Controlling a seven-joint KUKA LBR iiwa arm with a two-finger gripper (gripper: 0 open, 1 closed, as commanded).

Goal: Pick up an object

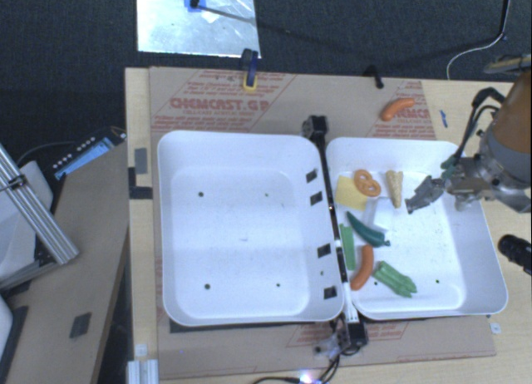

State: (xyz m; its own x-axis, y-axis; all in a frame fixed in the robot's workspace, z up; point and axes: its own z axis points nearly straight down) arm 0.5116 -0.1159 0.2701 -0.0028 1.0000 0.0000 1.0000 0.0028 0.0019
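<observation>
Nearest the camera, along the front edge of the surface (249,349), a small cluster of clips and cables (345,341) is seen at the seam where the two white bins meet. Just beyond it, the right bin (478,291) is found to carry every candidate object: a green pod-like piece (395,280) lies closest to the front, an orange sausage-shaped piece (362,267) is laid beside it against the divider, and a dark green piece (366,230) is stretched diagonally above them. Further back, a yellow block (350,195) is topped by an orange ring-shaped piece (366,182), and a pale cone-like piece (394,188) is set just beside those. The left bin (179,291) is seen alongside, and a stray orange piece (397,109) is left on the cardboard behind the bins. As for progress, nothing is judged to be lifted yet; every object is resting in place, so the grasp itself and the lift are both left to be done. The end effector (416,197) is held over the right bin, just right of the cone-like piece, with the arm (507,154) brought in from the right. Nothing is seen between its fingers, and whether they are spread or closed cannot be told from this angle; contact with any object cannot be confirmed either.
</observation>
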